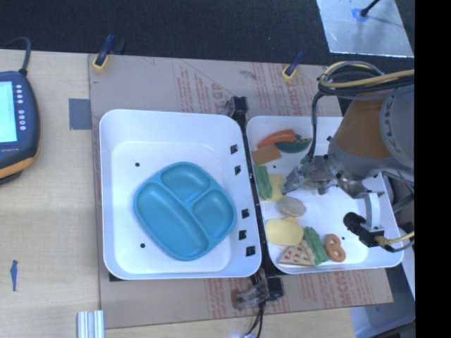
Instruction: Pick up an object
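A pendant lies on the wooden bench at far left. The left bin holds a blue plate, with open floor around it. The right bin is crowded with toy food; the gripper hangs over it, fingers' state unclear.

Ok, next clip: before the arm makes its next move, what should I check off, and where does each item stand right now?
1. Hand is over the right bin, where the toy food lies: ok.
2. Hand is low among the items, near the grey stone-like piece and the green piece: ok.
3. Something sits between the hand's grasping parts: cannot tell.
4. Targets lie apart enough for a clean pick: not ok; the pizza slice, yellow piece and pretzel are crowded.
5. Blue divided plate in the left bin is away from the arm: ok.
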